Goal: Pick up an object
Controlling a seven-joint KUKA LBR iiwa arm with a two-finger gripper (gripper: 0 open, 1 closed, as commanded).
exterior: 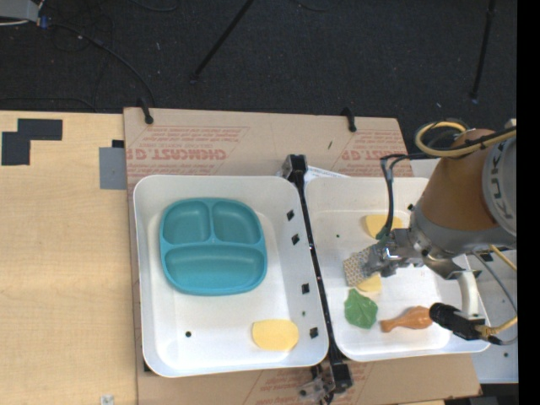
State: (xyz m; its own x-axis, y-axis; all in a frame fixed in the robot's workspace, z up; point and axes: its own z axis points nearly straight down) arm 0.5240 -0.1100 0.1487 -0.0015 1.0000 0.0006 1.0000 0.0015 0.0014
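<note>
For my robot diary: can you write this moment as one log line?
arm: over right bin | gripper: low, by yellow piece | grasp: unclear

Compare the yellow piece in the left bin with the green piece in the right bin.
The yellow piece is pale yellow, smooth and oval; the green piece is green with a lumpy, leafy outline. The yellow piece lies alone near the left bin's front edge; the green piece sits beside an orange drumstick-shaped item. Both are small and lie flat.
</note>
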